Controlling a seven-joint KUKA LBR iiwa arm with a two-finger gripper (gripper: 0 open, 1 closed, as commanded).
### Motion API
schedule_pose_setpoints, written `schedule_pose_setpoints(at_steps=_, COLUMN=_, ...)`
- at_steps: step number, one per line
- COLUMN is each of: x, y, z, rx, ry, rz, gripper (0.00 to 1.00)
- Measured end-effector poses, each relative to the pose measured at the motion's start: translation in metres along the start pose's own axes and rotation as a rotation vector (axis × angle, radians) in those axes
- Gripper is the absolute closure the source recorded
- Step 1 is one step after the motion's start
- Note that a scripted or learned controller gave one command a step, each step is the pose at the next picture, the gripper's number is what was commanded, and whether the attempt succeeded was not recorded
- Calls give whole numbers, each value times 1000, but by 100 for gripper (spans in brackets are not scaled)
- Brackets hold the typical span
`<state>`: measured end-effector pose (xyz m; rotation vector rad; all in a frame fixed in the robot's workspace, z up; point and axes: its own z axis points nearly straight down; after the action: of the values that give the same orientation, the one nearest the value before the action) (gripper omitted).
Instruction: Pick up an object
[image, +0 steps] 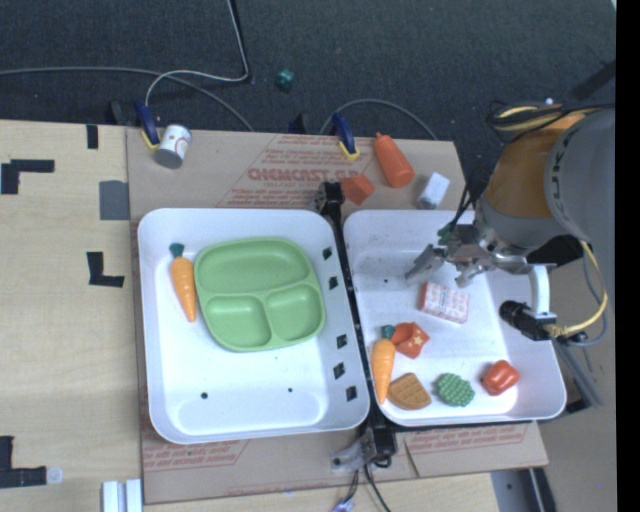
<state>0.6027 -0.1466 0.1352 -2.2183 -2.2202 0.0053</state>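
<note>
Objects for your pick sit in the right bin (365, 235), operator, and your gripper (447, 262) hangs right over them with its fingers (424, 264) spread apart and nothing between them. Just below the fingertips lies a small pink-and-white packet (444, 301), flat on the bin floor, close to the gripper but not clamped. Go a little further down and left and you find a red piece (411, 339), with an orange carrot (382, 367) beside it along the bin's left wall. Along the near edge you have a brown bread-like piece (408, 391), then a green knobbly item (455, 389), then a red tomato-like item (500, 377) toward the right corner. Look across the divider and the left bin (240, 420) carries a green sectioned plate (260, 292), with a second carrot (183, 283) lying just beside the plate's left rim. Beyond the bins, on the cardboard at the back, an orange bottle shape (393, 160) and a small grey-white block (434, 189) rest well apart from your gripper, and a little white can (173, 144) sits at far left.
</note>
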Motion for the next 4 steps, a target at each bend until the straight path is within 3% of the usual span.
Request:
schedule_pose_setpoints(at_steps=1, x=-12, y=-1, z=45, rx=-15, ry=-5, rz=0, gripper=0)
schedule_pose_setpoints(at_steps=2, x=-13, y=2, z=32, rx=-25, ry=-8, rz=-1, gripper=100)
schedule_pose_setpoints(at_steps=3, x=-12, y=2, z=32, rx=-26, ry=-8, rz=-1, gripper=0)
schedule_pose_setpoints(at_steps=4, x=-58, y=-26, z=44, rx=-21, ry=-6, rz=-1, gripper=0)
